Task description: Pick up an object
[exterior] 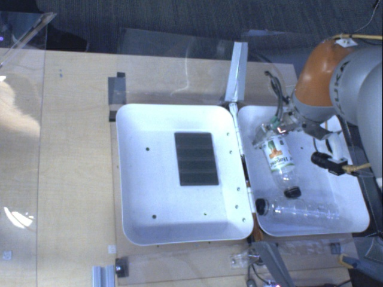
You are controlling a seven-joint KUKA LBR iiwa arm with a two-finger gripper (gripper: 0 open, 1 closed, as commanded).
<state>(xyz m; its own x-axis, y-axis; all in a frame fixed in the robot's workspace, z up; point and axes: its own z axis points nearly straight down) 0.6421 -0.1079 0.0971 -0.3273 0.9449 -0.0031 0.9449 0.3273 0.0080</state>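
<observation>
In the right bin (359,220) I see a clear plastic bottle (279,155) with an orange and white label, lying on its side, its black cap (292,192) toward the bin's near edge. A second clear bottle (299,209) lies crosswise just beyond that cap, along the near wall, its dark cap (260,205) at the left. The gripper (280,124) sits over the labelled bottle's upper end; I cannot tell how it stands or whether it has hold of anything. The grey arm (353,82) with its orange band enters from the right. In the left bin (137,220) a dark ribbed rectangular pad (195,158) lies flat at the centre.
</observation>
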